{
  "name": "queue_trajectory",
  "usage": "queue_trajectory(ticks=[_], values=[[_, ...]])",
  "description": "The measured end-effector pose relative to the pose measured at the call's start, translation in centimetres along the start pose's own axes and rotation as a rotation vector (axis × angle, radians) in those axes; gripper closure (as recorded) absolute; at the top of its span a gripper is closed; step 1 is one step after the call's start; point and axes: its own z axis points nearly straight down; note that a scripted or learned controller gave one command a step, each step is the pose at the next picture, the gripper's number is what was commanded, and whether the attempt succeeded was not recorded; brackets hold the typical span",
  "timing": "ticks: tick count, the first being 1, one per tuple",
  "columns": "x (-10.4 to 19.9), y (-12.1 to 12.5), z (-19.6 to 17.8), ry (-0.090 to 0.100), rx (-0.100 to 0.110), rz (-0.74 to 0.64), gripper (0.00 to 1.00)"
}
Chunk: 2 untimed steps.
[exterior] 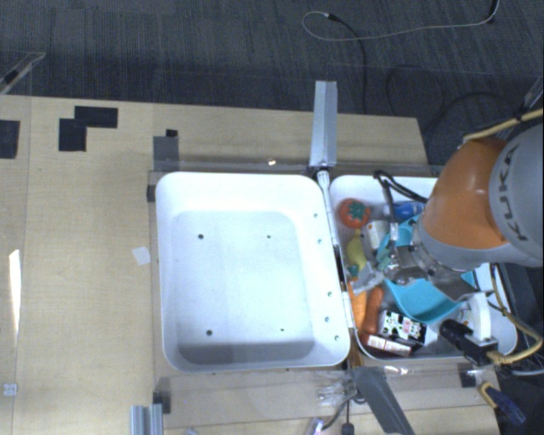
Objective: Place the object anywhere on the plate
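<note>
Two bins sit side by side on the bench (76, 280), touching along a shared edge. Left bin (170, 280): bare floor. Right bin (361, 344): objects crowded together. Tomato-like item (354, 212) lies at the far side; carrot (364, 311) at the near left, against the dividing wall; small box (399, 330) just right of the carrot. Arm (463, 208) reaches in from the right, over this bin. Cable (399, 21) lies on the floor behind the bench.
</note>
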Motion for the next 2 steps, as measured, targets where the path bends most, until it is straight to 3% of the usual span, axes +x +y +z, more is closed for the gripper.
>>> queue_trajectory(ticks=[1,2], values=[[5.9,0.8,0.0,0.000,0.001,0.303,0.00],[5.9,1.0,-1.0,0.000,-0.001,0.293,1.00]])
